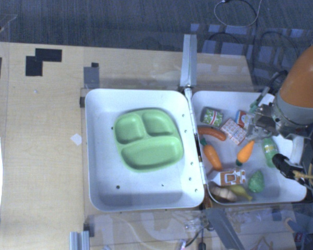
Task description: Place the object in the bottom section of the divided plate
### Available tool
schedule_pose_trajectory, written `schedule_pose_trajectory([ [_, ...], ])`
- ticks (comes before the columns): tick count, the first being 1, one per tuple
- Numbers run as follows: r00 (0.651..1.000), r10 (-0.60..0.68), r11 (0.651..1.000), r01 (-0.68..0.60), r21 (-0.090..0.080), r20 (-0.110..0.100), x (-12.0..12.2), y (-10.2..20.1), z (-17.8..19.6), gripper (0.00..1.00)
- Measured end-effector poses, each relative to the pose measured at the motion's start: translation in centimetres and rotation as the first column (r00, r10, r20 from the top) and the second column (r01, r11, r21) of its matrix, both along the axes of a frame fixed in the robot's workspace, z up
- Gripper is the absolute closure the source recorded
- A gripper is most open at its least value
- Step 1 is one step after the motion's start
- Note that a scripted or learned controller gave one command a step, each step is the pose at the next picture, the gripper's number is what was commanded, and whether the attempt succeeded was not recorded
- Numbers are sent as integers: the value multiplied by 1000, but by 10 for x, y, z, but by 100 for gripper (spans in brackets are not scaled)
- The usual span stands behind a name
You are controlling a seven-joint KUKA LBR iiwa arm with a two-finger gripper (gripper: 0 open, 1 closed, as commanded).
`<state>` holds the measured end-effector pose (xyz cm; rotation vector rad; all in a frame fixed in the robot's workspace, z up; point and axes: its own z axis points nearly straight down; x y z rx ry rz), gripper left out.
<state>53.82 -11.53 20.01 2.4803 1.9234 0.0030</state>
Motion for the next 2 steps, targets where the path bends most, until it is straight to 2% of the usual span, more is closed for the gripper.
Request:
schedule_pose_trajectory([
  [1,1000,0,1000,0,0,0,0,0,0,0],
  [2,1000,9,1000,-9,-1,4,2,1,11,100],
])
